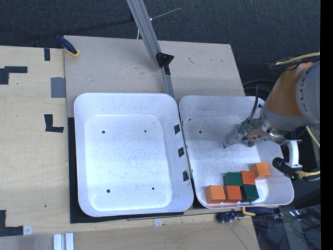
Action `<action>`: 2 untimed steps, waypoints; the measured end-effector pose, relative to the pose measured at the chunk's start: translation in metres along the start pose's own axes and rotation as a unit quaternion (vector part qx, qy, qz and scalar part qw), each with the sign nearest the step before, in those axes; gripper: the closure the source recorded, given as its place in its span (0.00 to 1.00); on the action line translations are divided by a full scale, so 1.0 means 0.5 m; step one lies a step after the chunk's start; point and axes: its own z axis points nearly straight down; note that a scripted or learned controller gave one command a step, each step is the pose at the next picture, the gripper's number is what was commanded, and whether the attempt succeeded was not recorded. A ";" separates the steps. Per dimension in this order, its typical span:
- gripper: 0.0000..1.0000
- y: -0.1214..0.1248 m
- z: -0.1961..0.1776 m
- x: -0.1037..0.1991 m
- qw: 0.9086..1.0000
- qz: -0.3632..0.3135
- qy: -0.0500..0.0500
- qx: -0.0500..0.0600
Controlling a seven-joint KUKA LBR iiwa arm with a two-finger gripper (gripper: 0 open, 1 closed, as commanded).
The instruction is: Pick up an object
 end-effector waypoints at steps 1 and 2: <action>1.00 0.003 -0.027 0.001 1.000 -0.001 0.000 -0.002; 1.00 -0.016 -0.133 -0.004 1.000 0.001 -0.001 -0.005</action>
